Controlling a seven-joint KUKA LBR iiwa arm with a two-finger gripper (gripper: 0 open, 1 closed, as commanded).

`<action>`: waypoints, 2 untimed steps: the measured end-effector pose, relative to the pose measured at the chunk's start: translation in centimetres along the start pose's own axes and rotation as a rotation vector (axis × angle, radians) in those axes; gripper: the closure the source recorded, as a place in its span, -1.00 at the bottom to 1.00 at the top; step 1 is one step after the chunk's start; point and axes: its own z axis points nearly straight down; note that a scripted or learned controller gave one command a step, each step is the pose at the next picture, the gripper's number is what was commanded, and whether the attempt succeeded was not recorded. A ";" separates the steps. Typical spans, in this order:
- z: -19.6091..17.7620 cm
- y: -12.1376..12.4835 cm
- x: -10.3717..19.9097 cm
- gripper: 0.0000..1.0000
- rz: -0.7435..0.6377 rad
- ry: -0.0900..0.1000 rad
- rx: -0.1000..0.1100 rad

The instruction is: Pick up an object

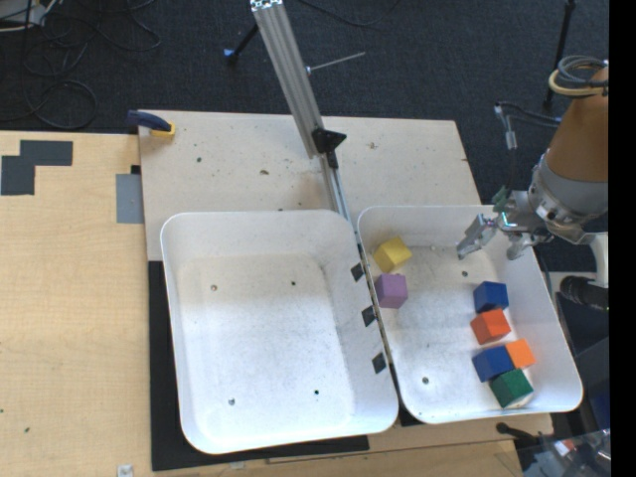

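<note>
The right bin holds several small blocks. A yellow block and a purple block lie near its left wall. Along the right side sit a blue block, a red block, an orange block, a second blue block and a green block. My gripper hangs over the bin's upper right corner, above and apart from the first blue block. Its fingers are spread open with nothing between them.
The left bin lies beside the right one, with black clips along the shared wall. A slanted aluminium pole rises behind the bins. A blue and yellow clamp sits at the bench's far left corner.
</note>
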 end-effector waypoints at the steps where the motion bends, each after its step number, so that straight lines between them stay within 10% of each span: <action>1: -0.3 0.1 0.0 -1.00 -0.002 -0.002 -0.005; 2: 4.1 0.2 -0.1 -1.00 0.000 -0.001 -0.001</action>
